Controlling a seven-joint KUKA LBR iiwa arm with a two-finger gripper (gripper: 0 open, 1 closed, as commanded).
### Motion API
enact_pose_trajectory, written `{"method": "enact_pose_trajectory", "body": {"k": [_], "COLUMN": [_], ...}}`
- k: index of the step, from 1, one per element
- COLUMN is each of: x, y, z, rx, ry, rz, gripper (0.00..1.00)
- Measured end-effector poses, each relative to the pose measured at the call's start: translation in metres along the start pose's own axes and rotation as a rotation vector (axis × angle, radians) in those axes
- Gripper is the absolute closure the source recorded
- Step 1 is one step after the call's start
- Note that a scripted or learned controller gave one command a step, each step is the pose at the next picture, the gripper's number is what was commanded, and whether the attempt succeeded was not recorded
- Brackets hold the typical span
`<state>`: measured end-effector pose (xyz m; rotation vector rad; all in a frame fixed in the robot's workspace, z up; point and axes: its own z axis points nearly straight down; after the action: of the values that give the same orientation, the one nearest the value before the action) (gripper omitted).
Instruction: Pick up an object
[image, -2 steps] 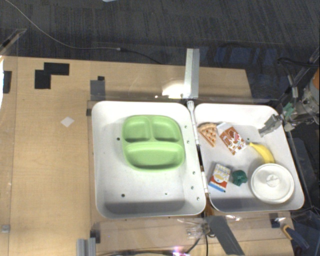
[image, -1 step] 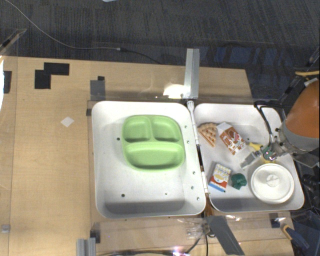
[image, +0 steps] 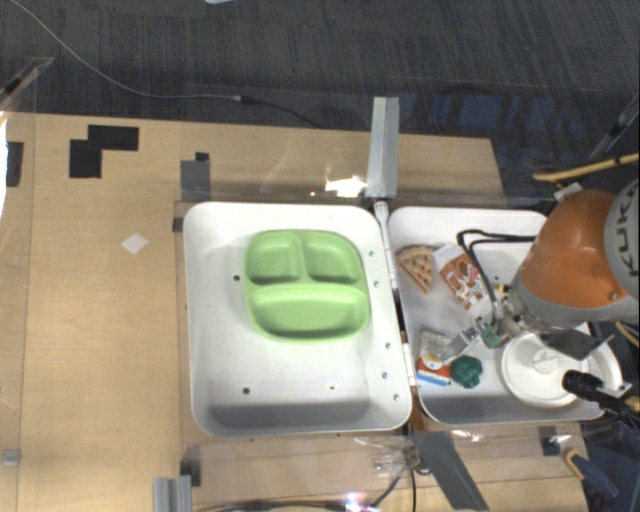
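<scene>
The two white bins sit side by side on the wooden bench, split by a narrow metal divider, so that things can be lifted from one and dropped in the other; the left bin (image: 215, 330) holds a green three-compartment tray (image: 305, 283) lying flat near its middle, well apart from the arm; the right bin (image: 440, 402) carries the clutter, which is why the arm (image: 572, 255) hangs over it, reaching in from the right with its orange band uppermost; the gripper (image: 493, 328) points down among the small things, and whether it is open or closed I cannot tell, since the wrist hides much of it; nothing can be seen caught in it; just beside it lie a small dark green object (image: 467, 371) and, touching that, a red, white and blue packet (image: 434, 372); further back rest a waffle-patterned wedge (image: 418, 267) and a red and white printed packet (image: 460, 279); a white round dish (image: 537, 370) sits under the wrist at the bin's right; the likeliest target, I judge, is one of the pieces nearest the tip, though crowding makes a clean grasp uncertain.
</scene>
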<state>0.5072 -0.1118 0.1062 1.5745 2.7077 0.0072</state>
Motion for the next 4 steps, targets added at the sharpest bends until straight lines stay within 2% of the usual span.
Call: {"method": "enact_pose_trajectory", "body": {"k": [1,2,3,4], "x": [-0.039,-0.04,-0.112,-0.112], "y": [0.076,0.078,0.075,0.075], "z": [-0.019,-0.031,-0.045,-0.045], "rx": [0.003,-0.002,0.003,0.003], "ry": [0.002,-0.002,-0.001,0.0], "rz": [0.046,0.044,0.248,0.247], "gripper": [0.0,1.0,1.0,0.0]}}
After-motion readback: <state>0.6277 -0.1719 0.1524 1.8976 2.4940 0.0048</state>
